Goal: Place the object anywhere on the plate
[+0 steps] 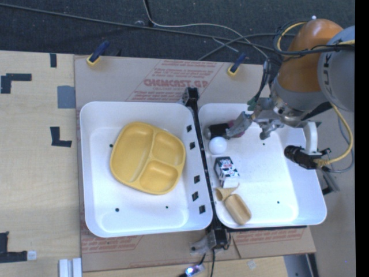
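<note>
Hovering with fingers spread and holding nothing, the end effector (pixel 253 126) sits right of the white ball (pixel 218 145) at frame centre, which could roll away from the yellow plate (pixel 148 157).

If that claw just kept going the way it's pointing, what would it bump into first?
Probably the white ball. The gripper leans down and leftward over the right bin, and the ball lies just beyond its nearer finger. Height is hard to judge from above, so it might meet the bin floor first.
</note>
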